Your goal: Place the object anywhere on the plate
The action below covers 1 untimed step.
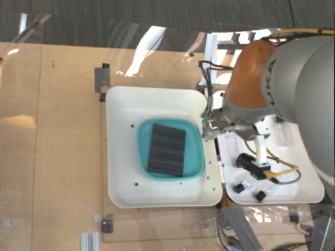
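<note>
A view from above shows a wooden table (52,156) carrying two shallow white bins side by side. In the left bin (120,192) sits a turquoise plate (144,140), squarish with rounded corners. A dark ribbed rectangular object (167,149) lies flat on the middle of the plate, tilted slightly, well inside the rim.

The grey robot arm (309,88), with its orange band (251,77), reaches in from the right and hangs over the right bin (309,187). The gripper (250,184) points down over that bin, and its two dark tips appear spread apart with nothing between them, so the fingers look open and empty, though the parts are small and hard to read. A yellowish cable (285,174) loops beside them.

The object is well apart from the fingers, across the wall between the bins and to their left. Judged from this, the placing seems already done. The step in hand is likely clearing away, and doing it well means lifting straight up and keeping the arm and cable off the shared wall, so neither plate nor object gets nudged.
</note>
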Motion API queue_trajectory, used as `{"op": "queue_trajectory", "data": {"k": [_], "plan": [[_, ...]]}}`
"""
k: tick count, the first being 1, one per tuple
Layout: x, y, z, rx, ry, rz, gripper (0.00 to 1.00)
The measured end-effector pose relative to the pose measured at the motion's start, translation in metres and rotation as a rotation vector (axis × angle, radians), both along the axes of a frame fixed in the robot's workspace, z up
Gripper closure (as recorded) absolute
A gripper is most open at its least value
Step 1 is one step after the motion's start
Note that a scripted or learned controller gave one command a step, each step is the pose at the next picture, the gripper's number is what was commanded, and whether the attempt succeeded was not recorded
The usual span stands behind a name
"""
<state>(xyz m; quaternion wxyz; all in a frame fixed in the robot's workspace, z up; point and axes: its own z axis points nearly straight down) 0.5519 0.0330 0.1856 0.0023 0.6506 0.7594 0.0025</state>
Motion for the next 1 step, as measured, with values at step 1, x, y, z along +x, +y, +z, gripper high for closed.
{"op": "queue_trajectory", "data": {"k": [1], "plan": [[-0.0001, 0.0001, -0.0001, 0.000, 0.000, 0.000, 0.00]]}}
